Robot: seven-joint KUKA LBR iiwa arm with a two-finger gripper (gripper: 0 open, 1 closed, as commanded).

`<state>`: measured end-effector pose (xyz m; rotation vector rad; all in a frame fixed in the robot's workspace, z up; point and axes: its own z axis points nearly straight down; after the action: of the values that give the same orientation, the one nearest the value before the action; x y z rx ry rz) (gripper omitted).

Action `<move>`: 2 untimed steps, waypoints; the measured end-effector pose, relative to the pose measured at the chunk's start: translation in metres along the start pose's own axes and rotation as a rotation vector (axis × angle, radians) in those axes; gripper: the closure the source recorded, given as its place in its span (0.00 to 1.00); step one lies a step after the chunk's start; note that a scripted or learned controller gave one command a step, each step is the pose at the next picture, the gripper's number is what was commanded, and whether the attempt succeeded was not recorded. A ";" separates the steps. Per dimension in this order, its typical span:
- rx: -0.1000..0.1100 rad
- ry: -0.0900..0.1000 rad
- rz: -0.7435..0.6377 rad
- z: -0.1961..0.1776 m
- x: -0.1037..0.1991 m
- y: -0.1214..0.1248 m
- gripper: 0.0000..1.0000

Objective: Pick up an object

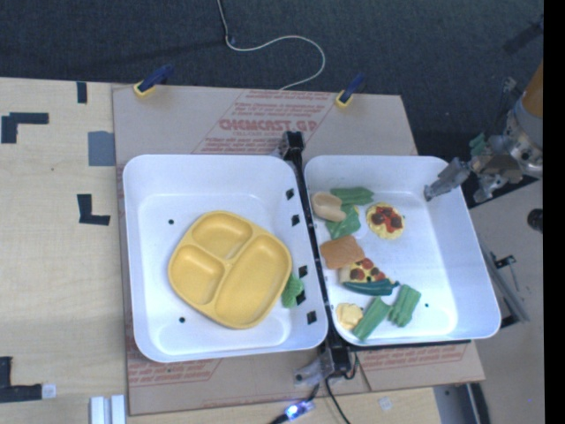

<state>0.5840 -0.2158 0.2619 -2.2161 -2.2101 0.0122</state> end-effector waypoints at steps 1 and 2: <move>-0.013 -0.003 -0.004 -0.008 0.001 0.002 0.00; -0.009 -0.003 -0.004 0.038 0.008 -0.001 0.00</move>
<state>0.5829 -0.2081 0.2238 -2.2173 -2.2208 0.0052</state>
